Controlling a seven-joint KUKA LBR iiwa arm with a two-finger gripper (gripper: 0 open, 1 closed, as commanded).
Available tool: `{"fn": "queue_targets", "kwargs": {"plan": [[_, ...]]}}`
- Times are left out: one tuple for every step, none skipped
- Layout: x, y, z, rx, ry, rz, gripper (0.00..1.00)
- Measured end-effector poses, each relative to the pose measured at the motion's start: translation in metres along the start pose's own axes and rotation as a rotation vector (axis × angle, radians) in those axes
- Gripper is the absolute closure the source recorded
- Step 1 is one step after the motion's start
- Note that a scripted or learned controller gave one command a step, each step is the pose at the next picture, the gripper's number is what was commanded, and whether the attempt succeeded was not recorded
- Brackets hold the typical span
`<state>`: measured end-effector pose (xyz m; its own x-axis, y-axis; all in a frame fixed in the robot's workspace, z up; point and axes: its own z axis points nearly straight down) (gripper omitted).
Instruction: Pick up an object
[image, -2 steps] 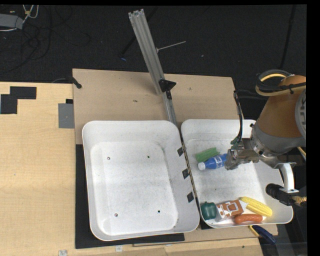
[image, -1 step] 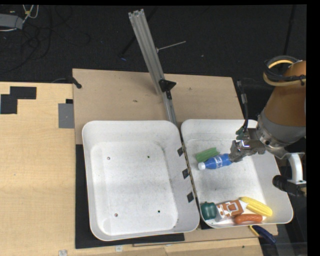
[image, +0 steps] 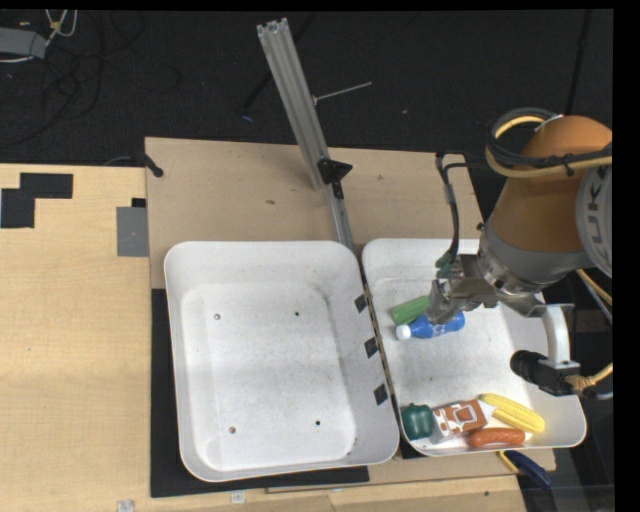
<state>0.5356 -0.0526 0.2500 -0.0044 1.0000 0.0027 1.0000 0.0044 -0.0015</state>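
Pincer: gripper (image: 443, 303) hangs low in the right bin (image: 400, 262), right over the blue bottle (image: 432, 327) and green piece (image: 410, 308); whether it is spread or pinching anything, I cannot tell.
Left bin (image: 190, 262): bare white floor with a few dark dots.
Blue bottle: lies on its side near the divider, white cap pointing left; probably light, stiff, slick plastic that rolls, so best pinched across the body.
Front corner: green-capped packet (image: 440, 420), red sausage (image: 497, 437) and yellow corn (image: 513, 411) huddle together, well apart from the gripper.
Room: wooden bench (image: 70, 300), slanted metal rail (image: 300, 110) behind, dark floor beyond.
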Motion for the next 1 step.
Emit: {"fn": "queue_targets", "kwargs": {"plan": [[0.0495, -0.0006, -0.0050, 0.001, -0.001, 0.000, 1.00]]}}
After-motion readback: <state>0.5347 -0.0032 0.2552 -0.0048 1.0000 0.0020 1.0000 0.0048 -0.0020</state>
